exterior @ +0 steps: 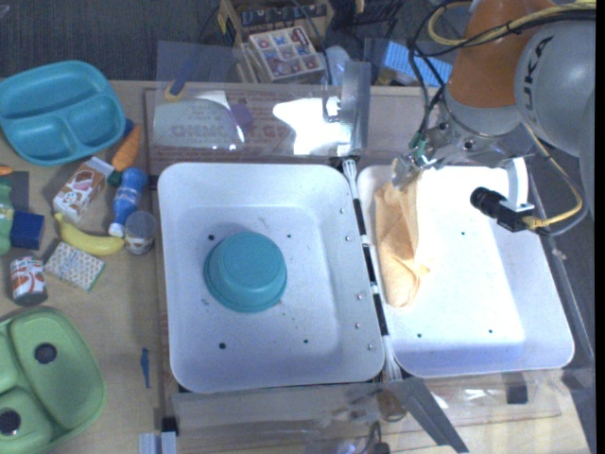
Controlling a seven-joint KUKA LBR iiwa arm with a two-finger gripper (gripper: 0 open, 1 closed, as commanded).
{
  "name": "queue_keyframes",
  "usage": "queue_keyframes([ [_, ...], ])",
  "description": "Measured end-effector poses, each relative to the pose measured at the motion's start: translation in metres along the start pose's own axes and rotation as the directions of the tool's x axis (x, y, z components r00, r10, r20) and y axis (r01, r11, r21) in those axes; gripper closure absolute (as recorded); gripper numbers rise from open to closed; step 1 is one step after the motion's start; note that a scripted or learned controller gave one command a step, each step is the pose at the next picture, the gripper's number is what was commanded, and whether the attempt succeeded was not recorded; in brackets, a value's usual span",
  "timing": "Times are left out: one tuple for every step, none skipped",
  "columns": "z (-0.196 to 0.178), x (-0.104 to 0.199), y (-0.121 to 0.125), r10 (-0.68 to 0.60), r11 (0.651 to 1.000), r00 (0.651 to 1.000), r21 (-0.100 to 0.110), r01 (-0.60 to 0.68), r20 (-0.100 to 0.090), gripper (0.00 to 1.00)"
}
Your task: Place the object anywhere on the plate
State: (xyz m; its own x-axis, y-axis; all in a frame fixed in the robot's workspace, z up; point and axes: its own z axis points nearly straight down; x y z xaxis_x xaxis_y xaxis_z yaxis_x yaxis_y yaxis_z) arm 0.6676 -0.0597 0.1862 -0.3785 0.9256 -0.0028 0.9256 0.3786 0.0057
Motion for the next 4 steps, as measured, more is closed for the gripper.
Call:
queue_keyframes([
  [0.000, 0.083, -0.021, -0.065, 0.998, 0.998, 0.004, 0.065, -0.003, 1.00],
  [0.000, 0.139, -0.015, -0.040, 0.999, 0.999, 0.006, 0.040, -0.004, 1.00],
  [-0.021, 0.208, -0.020, -0.154, 0.988, 0.988, 0.006, 0.154, -0.005, 1.00],
  [0.012, 0.269, -0.013, -0.311, 0.950, 0.951, 0.005, 0.311, -0.005, 1.00],
])
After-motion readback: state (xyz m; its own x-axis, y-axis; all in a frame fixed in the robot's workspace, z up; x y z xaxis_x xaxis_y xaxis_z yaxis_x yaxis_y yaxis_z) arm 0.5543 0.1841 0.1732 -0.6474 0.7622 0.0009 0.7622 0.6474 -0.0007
